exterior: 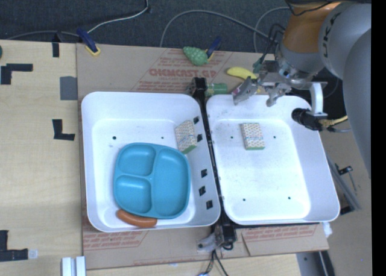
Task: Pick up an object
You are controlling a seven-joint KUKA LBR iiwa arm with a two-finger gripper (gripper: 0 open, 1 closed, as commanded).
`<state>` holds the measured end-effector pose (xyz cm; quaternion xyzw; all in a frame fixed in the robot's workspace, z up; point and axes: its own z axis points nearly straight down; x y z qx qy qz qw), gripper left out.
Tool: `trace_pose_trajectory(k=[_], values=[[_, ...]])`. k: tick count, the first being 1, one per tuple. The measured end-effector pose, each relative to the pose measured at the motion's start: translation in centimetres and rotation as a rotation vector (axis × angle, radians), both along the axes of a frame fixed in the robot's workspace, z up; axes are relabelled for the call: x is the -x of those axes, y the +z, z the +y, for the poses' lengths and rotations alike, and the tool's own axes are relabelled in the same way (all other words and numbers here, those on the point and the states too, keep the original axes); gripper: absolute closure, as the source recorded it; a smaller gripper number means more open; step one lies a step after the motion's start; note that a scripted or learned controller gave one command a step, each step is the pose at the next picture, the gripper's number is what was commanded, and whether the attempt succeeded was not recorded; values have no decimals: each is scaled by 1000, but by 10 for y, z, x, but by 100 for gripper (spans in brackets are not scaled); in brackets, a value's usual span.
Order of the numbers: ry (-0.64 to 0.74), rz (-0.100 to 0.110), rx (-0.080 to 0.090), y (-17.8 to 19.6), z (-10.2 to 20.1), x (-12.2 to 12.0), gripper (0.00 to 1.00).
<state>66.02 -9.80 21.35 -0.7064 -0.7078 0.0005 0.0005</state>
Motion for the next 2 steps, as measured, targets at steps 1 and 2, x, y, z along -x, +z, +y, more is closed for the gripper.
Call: trace_pose_trajectory(k=[1,2], values=[[-1,3,1,-120,-45,17,0],[0,1,0,-110,-43,17,100]])
